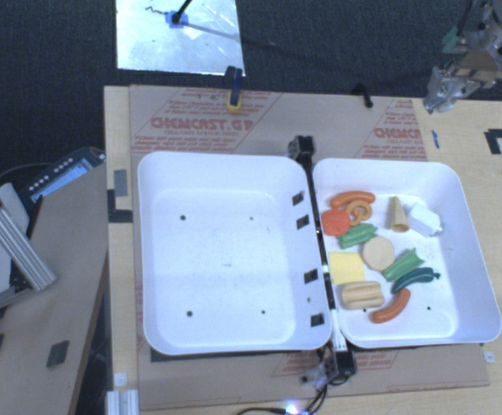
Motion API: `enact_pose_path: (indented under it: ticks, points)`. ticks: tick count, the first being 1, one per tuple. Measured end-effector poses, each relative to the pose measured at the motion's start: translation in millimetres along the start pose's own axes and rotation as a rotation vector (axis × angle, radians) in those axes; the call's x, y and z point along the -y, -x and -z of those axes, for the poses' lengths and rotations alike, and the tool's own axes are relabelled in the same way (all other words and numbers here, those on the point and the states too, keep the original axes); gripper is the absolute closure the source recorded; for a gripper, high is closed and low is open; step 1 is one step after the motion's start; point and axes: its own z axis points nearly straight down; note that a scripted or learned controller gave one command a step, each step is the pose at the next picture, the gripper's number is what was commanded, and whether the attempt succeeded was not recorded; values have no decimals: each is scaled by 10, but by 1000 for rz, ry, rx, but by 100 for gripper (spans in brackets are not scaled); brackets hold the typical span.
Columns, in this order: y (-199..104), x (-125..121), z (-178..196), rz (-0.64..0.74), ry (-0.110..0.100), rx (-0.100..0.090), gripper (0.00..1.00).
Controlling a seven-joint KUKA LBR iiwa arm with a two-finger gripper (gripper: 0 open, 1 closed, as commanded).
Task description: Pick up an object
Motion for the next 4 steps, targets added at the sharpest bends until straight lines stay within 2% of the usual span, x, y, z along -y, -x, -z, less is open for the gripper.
enact_pose_path:
  ticks: [1,2,3,4]
  points:
    - [-135,228,1697,-6,7,3,100]
    - [-737,461,187,-4,-28,-4,100]
    - [-1069,27,1197,-4,-1,-1,100]
    - [-1206,-40,1599,-7,-7,-1,100]
